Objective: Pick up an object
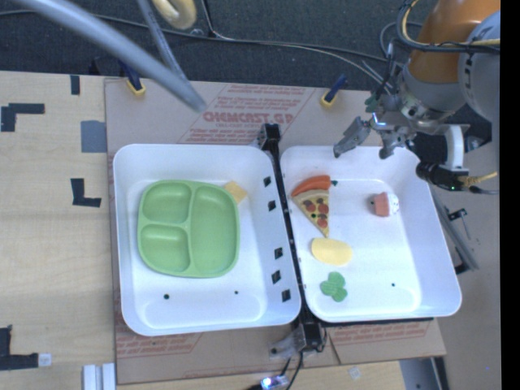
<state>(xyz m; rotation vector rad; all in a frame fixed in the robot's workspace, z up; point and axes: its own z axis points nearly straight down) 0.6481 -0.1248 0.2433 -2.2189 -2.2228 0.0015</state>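
Note:
My gripper (367, 142) hangs above the far edge of the right bin (422, 242), fingers spread apart with nothing between them. Below it in that bin lie a pizza slice (315, 210) with an orange-red piece (311, 185) at its top, a yellow oval piece (331, 252), a green broccoli-like piece (333, 286) and a small red-and-white piece (382, 205). The red-and-white piece is the closest to the gripper, toward the near side and slightly right.
The left bin (138, 299) holds a green divided plate (188, 227) and a small yellow block (235, 191) at the plate's far right corner. A black divider (280, 218) runs between the bins. Grey poles (106, 35) cross the upper left.

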